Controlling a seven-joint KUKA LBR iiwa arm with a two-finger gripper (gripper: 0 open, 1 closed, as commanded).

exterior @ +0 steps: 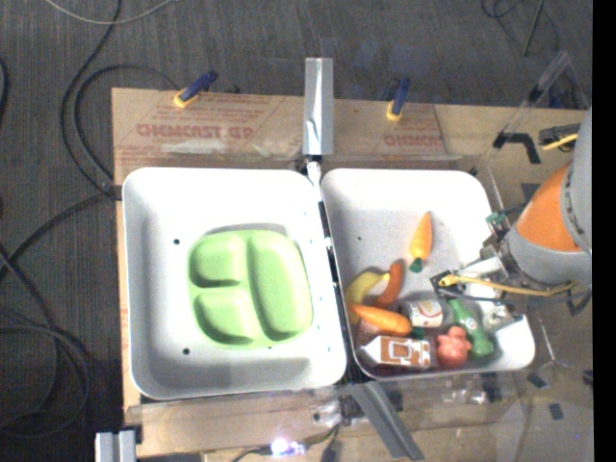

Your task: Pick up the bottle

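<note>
A small green bottle [473, 331] lies tilted in the front right corner of the right bin [385, 192], among other toys. Beside it on the left is a small brown-and-white bottle or can [423, 313]. My gripper [445, 281] reaches in from the right and hovers over the bin's right half, just behind and slightly left of the green bottle. Its two thin fingers point left, a little apart, with nothing between them. The grey wrist with its orange band [549, 221] sits over the bin's right rim.
The right bin also holds an orange pepper [421, 237], a banana [364, 285], a carrot [380, 318], a red fruit [450, 347] and a small carton [398, 351]. The left bin [154, 200] holds a green divided plate [250, 285]. A metal post [318, 114] stands behind the bins.
</note>
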